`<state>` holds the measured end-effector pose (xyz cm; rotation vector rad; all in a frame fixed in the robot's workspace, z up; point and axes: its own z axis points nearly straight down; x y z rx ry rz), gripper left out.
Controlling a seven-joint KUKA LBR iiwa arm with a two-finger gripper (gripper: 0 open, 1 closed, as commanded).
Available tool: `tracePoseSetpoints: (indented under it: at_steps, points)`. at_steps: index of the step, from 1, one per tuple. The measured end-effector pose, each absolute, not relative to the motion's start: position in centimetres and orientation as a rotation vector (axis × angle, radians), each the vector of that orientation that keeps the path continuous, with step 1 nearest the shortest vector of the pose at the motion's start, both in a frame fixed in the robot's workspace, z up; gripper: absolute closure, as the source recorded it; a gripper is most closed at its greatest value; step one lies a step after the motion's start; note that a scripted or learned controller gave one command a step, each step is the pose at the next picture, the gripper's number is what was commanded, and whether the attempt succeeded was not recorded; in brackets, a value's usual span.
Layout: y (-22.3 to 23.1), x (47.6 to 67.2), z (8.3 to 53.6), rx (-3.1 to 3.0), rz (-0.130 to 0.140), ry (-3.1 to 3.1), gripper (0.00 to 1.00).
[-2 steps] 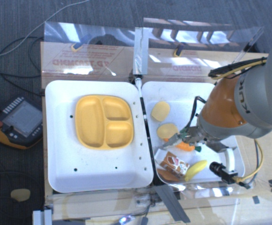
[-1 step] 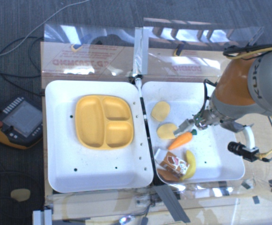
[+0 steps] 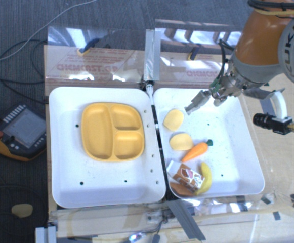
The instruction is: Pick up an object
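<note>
The right bin (image 3: pixel 238 135) holds two pale yellow rounded pieces (image 3: pixel 173 119) (image 3: pixel 180 141), a toy carrot (image 3: pixel 195 151), a banana (image 3: pixel 206 177) and a small red-and-white carton (image 3: pixel 186 174) lying on a brown piece (image 3: pixel 178 188). My gripper (image 3: pixel 203 106) hangs over the back part of the right bin, up and to the right of the upper yellow piece. It looks open, with nothing between its fingers. One grey finger (image 3: pixel 195 104) points down-left toward that yellow piece without touching it.
In the left bin (image 3: pixel 66 176) lies a yellow divided tray (image 3: pixel 113 131). A ridge (image 3: pixel 157 135) separates the two bins. A black fitting (image 3: pixel 270 121) sticks out at the right bin's far edge. A handheld pendant (image 3: pixel 20 130) lies on the floor at left.
</note>
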<state>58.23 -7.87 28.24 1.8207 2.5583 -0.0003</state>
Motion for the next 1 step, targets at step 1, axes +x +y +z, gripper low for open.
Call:
tracePoseSetpoints:
  at_steps: [1]
  points:
    - [-10.67, 52.09, 16.5, 1.768, -0.002, 2.6, 0.0]
